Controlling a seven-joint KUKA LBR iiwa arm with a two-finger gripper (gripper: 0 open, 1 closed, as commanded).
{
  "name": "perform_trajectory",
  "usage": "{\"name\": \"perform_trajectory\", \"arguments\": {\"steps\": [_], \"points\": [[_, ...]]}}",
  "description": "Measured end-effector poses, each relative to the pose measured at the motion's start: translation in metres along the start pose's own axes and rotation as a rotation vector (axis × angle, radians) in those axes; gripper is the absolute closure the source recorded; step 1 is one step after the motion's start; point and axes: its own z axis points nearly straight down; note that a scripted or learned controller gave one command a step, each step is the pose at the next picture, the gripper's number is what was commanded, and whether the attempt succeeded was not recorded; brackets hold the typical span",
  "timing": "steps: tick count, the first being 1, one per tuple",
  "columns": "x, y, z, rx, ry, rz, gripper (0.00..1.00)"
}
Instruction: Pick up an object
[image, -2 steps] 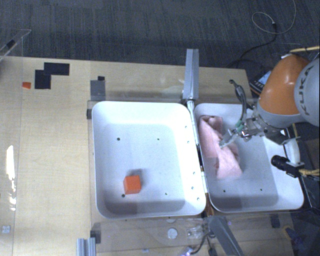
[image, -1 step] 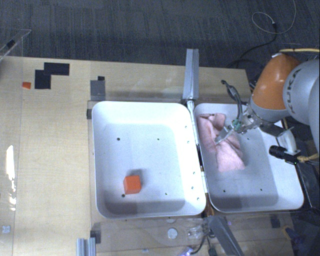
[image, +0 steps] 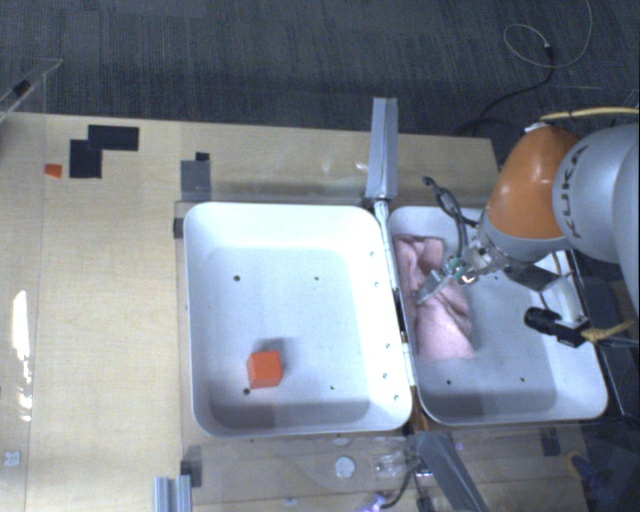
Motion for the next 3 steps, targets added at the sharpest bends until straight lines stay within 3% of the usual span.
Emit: {"name": "perform_trajectory", "arguments": {"steps": [1, 2, 3], "points": [[0.010, -0.019, -0.001, -0.004, -0.003, -0.086, 0.00], [0.010, -0.019, -0.001, -0.004, -0.002, -0.085, 0.00], [-0.005, 0.003, 0.001, 0.003, 0.003, -0.010, 0.00]]}}
